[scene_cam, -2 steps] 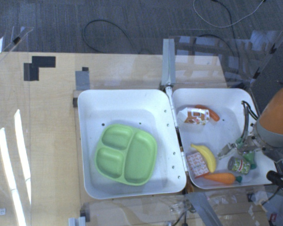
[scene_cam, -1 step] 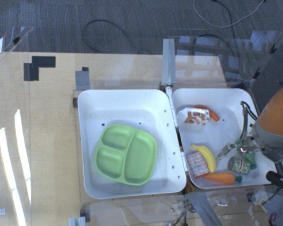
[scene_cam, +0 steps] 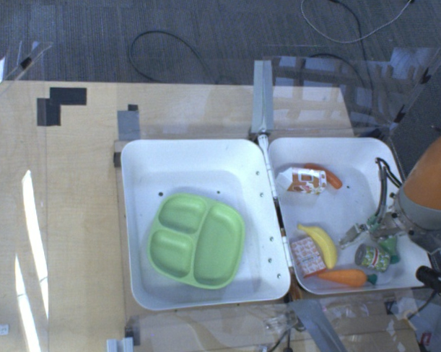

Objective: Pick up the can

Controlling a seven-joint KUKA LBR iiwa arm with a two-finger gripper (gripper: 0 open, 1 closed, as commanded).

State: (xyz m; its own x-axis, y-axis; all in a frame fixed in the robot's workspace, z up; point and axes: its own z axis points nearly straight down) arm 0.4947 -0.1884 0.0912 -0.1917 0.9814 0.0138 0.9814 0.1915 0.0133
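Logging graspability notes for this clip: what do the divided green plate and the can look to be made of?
Divided green plate: likely moulded plastic, matte, uniform colour, soft rounded compartments. Can: probably metal under a green printed label, with a pale round end; too small to be sure.

No text, brand or number can be read. The can at the lower right of the frame has a green label, the white pouch near the upper right orange print, and the small packet a red pattern, all too blurred to read.

Smooth white plastic bins, matt green plastic plate, pale wood bench
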